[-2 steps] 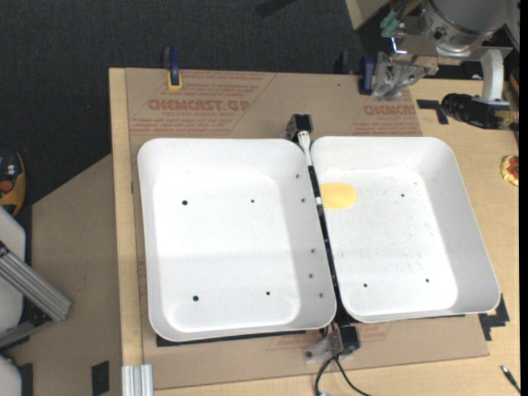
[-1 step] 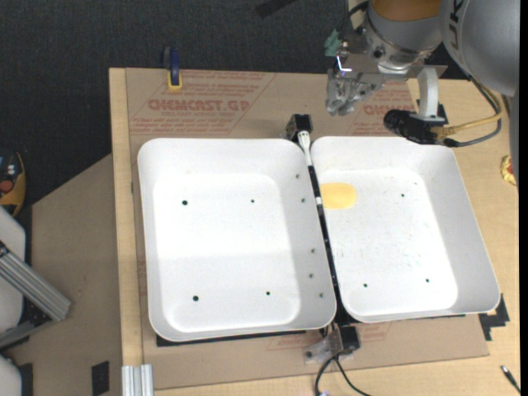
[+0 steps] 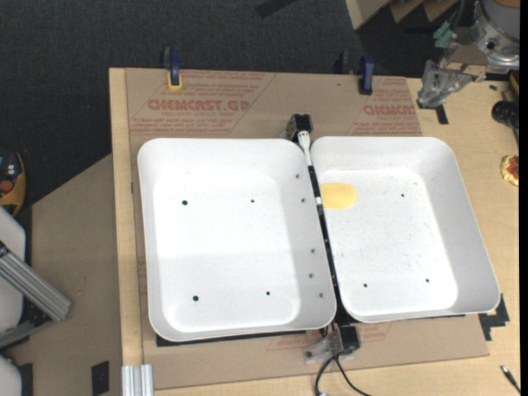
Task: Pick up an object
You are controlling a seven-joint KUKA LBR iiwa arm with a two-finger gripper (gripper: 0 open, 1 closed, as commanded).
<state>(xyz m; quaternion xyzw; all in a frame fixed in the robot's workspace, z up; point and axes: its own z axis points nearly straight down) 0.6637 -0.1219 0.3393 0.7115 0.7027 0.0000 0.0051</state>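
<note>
Two white bins sit before you: left bin (image 3: 223, 238) and right bin (image 3: 404, 238), rims touching. Your gripper (image 3: 436, 85) hangs beyond the right bin's far corner, off the bins; its fingers' state cannot be told. Yellow object (image 3: 338, 195) lies by the right bin's left wall, open floor beside it.

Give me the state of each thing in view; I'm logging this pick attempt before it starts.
yellow object: lying flat in the right bin, near its left wall, untouched.
right bin: holds the yellow object.
left bin: sits beside the right bin.
gripper: raised beyond the right bin's far corner, apart from the object.
</note>
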